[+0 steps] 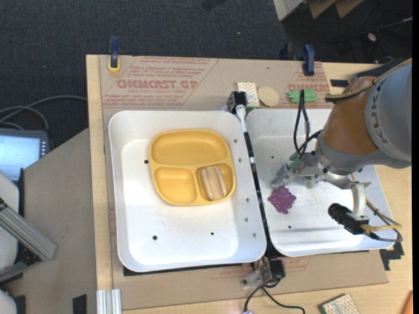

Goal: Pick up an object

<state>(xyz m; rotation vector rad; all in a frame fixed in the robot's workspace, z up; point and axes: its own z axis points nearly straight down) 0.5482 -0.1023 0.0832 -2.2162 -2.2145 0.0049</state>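
Note:
A purple bunch-of-grapes toy (pixel 282 198) lies in the right bin (pixel 262 128), near its left wall. My gripper (pixel 292 174) hangs just above and to the right of it, reaching in from the right under the grey and orange arm. In the left bin (pixel 124 142) sits a yellow divided plate (pixel 183 150) with a tan bread-like piece (pixel 212 182) in its lower right compartment.
On the cardboard behind the bins lie a tan round disc (pixel 268 96) and a green object (pixel 302 96). Blue clamps (pixel 114 50) hold the board's back edge. A cable runs off the bench's front.

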